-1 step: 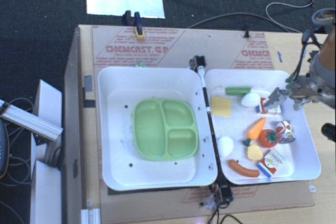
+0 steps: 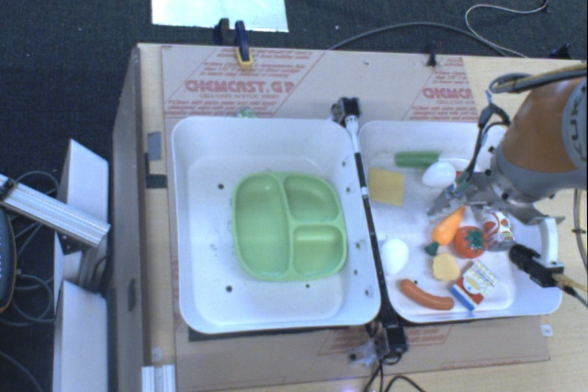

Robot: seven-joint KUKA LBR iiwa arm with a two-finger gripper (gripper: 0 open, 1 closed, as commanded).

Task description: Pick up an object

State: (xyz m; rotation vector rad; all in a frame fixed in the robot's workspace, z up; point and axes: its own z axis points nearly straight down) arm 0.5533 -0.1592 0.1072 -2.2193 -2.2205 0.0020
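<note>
The reddish-brown toy sausage [image 2: 425,294] is lying nearest the front, along the near wall of the right white bin [image 2: 528,309], with a small red, white and blue packet [image 2: 473,283] just beside it. I am reaching in from the right, and my gripper [image 2: 454,199] is hanging low over the crowded middle of that bin, right above the orange toy carrot [image 2: 446,226]. Whether my jaws are standing wide or narrow I cannot tell, because the wrist is hiding them, and I am seeing nothing held between them.

The carrot is looking like the piece I am going for, and it is lying in a tight cluster. The red toy tomato [image 2: 469,240] is touching it on one side, the white oval egg [image 2: 439,173] is sitting just behind, and a red-and-white can [image 2: 497,229] is pressing close under my wrist.

That crowding is the danger I am judging. Coming down, I am risking landing on the tomato or shoving the carrot aside. The carrot is also tapering and lying at a slant, so it may be squirting out as I am closing.

The left white bin [image 2: 207,197] is holding a light green divided plastic plate [image 2: 289,225], well apart from me.
</note>
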